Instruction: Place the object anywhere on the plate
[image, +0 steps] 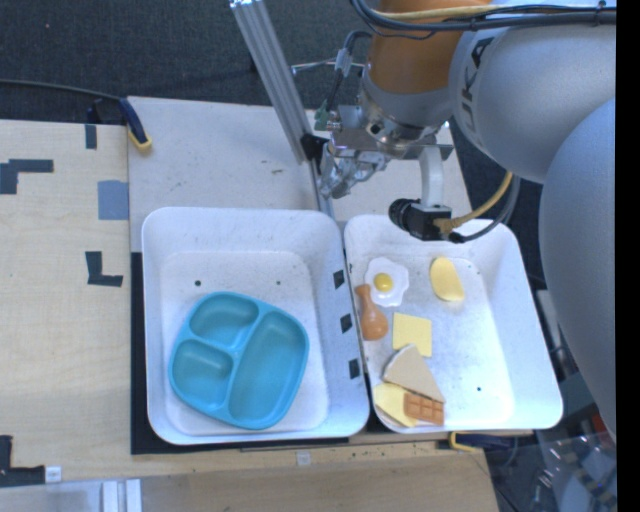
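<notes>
Hand (345, 172) hanging above the far rim between the two bins, apart from every object; impossible to tell whether released or clenched, nothing visibly between its tips. Blue plate (240, 358) lying in the left bin (160, 240), three compartments, nothing on it. Food pieces waiting in the right bin (520, 350): fried egg (386, 282) near the far left side, yellow oval piece (447, 279) to its right, brown sausage-like piece (371, 318) along the left wall, yellow cheese square (412, 333) in the middle, bread slice (412, 372) and waffle piece (423, 408) at the near side, partly overlapping.

Probably being at the picking step, with no object taken yet and the placing not begun. Next move likely calling for bringing the hand toward the near side, over one free-lying piece such as the egg or the oval one, lowering with the tips on both sides of it, closing, then carrying it left across the dividing rims to the plate. Flat pieces looking harder to catch.
</notes>
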